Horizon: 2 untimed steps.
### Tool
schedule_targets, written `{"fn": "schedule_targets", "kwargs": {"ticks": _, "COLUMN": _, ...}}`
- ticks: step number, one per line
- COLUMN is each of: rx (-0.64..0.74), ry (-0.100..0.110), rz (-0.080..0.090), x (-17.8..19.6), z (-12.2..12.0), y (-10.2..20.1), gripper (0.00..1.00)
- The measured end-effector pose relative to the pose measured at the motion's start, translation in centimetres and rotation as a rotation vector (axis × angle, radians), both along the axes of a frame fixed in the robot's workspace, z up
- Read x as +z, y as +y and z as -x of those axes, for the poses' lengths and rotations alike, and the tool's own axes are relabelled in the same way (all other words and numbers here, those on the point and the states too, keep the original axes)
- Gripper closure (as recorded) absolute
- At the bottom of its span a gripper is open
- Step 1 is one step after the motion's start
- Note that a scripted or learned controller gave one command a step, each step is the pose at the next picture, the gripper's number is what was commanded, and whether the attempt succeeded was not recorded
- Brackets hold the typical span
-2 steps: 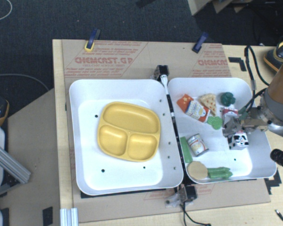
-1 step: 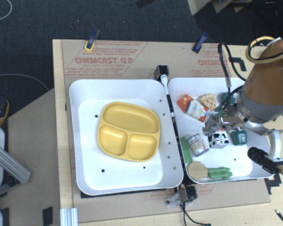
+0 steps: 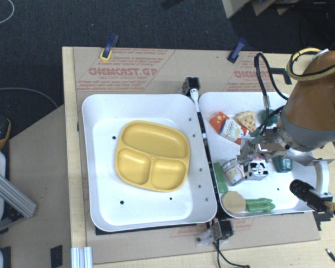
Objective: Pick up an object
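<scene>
My gripper (image 3: 255,151) hangs over the middle of the right bin (image 3: 279,100), reaching in from the right. Just below it lie a small black-and-white object (image 3: 258,171) and a small grey can (image 3: 232,172) lying on its side. A red and white packet (image 3: 225,125) and a tan cracker-like piece (image 3: 247,119) lie just up and left of the gripper. A teal object (image 3: 282,163) sits partly under the wrist. Nothing shows held in the gripper.
The left bin (image 3: 95,149) holds a yellow divided plate (image 3: 152,156). At the right bin's near edge lie a tan round disc (image 3: 233,201), a green object (image 3: 260,205) and a green strip (image 3: 219,177) by the left wall.
</scene>
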State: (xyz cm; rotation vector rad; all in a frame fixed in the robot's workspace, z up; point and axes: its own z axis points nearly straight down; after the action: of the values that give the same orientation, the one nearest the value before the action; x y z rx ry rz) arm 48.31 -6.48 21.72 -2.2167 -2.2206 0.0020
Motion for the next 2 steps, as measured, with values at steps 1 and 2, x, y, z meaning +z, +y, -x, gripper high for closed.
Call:
{"fn": "schedule_targets", "kwargs": {"ticks": 1, "rx": 0.000, "ry": -0.007, "rz": 0.003, "x": 1.7, "z": -0.5, "y": 0.1, "gripper": 1.00}}
{"fn": "schedule_targets", "kwargs": {"ticks": 2, "rx": -0.004, "ry": 0.000, "rz": 0.001, "x": 0.6, "z": 0.0, "y": -1.1, "gripper": 1.00}}
